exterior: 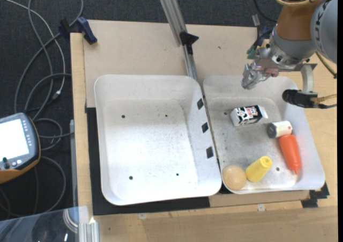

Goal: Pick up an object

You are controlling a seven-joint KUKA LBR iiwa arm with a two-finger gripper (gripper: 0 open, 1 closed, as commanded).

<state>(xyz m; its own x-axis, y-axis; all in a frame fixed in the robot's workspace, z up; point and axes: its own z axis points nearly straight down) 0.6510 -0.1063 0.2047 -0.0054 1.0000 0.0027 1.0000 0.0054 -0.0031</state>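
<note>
Count of bench contents, by kind.
Two white bins: left bin (110, 96), right bin (225, 88). In the right bin, five items, one of each kind: one small black-and-white carton (248, 115) near centre, one white cylinder (280, 129) at 3 o'clock, one orange carrot-shaped piece (291, 153) at 4 o'clock, one yellow bottle (258, 169) at 6 o'clock, one tan ball (233, 177) at 7 o'clock. One arm, one gripper (251, 78) at 12 o'clock.
</note>
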